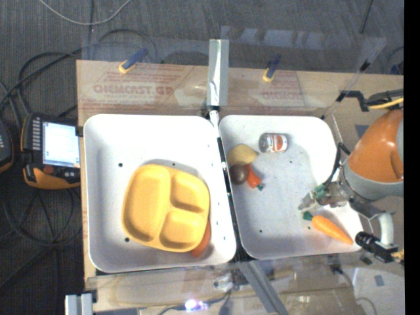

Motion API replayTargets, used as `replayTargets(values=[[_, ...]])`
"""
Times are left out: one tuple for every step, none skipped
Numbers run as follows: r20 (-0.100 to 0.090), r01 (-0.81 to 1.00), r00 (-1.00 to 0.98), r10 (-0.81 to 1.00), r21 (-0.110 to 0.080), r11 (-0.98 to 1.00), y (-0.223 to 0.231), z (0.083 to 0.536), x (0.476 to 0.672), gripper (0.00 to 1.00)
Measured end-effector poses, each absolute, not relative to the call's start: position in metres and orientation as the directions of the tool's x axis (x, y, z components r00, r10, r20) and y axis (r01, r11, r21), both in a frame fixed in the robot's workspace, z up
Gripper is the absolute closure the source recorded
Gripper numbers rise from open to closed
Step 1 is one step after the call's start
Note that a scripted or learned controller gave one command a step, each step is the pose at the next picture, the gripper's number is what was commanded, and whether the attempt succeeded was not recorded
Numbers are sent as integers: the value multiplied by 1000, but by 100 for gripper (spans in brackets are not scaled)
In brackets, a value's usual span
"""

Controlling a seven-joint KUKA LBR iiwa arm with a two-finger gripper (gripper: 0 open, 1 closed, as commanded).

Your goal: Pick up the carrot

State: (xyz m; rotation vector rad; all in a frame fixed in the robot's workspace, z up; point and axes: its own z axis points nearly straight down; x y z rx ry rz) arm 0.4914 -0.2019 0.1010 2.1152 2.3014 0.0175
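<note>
The carrot (332, 229) is orange with a small green stub at its left end. It lies flat near the front right corner of the right bin (282, 241), pointing toward the bin's right wall. My gripper (323, 197) hangs just behind and slightly left of the carrot, close above the bin floor, under the grey wrist and its orange band (380, 153). The arm hides much of the gripper, and nothing orange shows inside it.
The back left of the right bin holds a small can (273, 142), a yellow fruit (241, 154), a dark round item (238, 173) and a small red piece (254, 178). A yellow divided tray (167, 207) lies in the left bin (105, 149).
</note>
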Motion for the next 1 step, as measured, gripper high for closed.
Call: replayTargets(values=[[-1, 993, 116, 993, -2, -116, -164, 202, 484, 100]])
